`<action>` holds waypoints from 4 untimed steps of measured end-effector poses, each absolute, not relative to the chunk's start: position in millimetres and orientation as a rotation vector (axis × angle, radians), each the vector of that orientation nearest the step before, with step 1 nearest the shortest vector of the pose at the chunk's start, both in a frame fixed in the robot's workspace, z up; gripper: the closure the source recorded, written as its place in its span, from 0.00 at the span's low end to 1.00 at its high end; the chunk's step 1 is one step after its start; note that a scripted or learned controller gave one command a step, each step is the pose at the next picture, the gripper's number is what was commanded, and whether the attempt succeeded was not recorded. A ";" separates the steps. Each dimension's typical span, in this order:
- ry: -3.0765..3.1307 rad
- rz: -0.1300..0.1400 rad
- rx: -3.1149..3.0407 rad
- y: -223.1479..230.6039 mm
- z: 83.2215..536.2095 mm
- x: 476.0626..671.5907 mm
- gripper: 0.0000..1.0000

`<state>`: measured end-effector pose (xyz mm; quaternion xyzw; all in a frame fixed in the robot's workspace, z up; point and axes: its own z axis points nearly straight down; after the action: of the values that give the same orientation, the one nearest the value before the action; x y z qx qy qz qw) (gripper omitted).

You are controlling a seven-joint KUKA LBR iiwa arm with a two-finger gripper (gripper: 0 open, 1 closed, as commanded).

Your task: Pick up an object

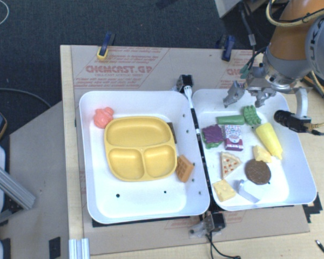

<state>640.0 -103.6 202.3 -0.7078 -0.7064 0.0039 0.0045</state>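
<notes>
My gripper (247, 96) hangs open over the back of the right bin (299, 169), with nothing between its fingers (232, 96). Just in front of it lie a green vegetable stick (230, 120) and a green broccoli piece (252, 115). Further forward are a purple grape bunch (212, 135), a small purple and red packet (233, 137), a yellow corn cob (269, 139), a pizza slice (229, 163), a brown cookie (257, 172), a cheese wedge (223, 190) and a grey piece (247, 191).
The left bin (92, 177) holds a yellow divided plate (139, 147), a pink toy (103, 117) at its back left and a waffle piece (184, 168) at the plate's right. A black clip (184, 83) sits where the bins meet.
</notes>
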 end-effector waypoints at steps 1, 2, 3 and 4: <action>-2.222 0.000 -2.222 -103.4 209.0 642.8 0.00; -2.216 0.008 -2.218 -108.0 146.2 641.9 0.00; -2.218 0.006 -2.216 -99.8 96.1 646.4 0.00; -2.224 -0.001 -2.222 -100.1 88.4 648.4 0.00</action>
<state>648.4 -100.1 88.4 -0.7068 -0.7074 -0.0003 -0.0013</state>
